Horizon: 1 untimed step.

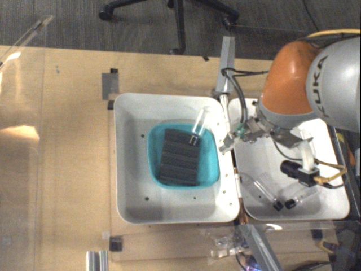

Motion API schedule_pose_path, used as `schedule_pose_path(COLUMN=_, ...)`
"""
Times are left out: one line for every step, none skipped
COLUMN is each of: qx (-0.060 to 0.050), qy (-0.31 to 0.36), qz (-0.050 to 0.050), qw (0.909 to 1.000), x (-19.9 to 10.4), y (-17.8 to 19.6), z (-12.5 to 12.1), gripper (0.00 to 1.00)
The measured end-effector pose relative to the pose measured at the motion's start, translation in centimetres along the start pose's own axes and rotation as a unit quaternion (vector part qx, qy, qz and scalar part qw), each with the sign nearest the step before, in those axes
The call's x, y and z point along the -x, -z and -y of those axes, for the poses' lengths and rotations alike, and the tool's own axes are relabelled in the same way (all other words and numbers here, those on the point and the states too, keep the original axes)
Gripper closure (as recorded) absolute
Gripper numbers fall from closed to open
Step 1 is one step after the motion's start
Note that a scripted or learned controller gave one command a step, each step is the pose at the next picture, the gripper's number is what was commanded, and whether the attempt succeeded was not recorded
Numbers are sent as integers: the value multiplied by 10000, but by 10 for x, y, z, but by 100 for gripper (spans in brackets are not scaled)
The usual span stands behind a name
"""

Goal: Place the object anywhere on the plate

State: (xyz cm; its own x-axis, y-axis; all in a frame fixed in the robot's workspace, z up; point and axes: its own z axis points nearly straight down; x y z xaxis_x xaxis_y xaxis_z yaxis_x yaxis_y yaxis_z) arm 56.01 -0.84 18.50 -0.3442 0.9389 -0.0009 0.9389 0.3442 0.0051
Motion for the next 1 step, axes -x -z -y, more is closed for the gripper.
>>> schedule_pose_path(qx=10, qy=119, qz=2, qw=9999, x=-28, y=0, z=-58, gripper=0)
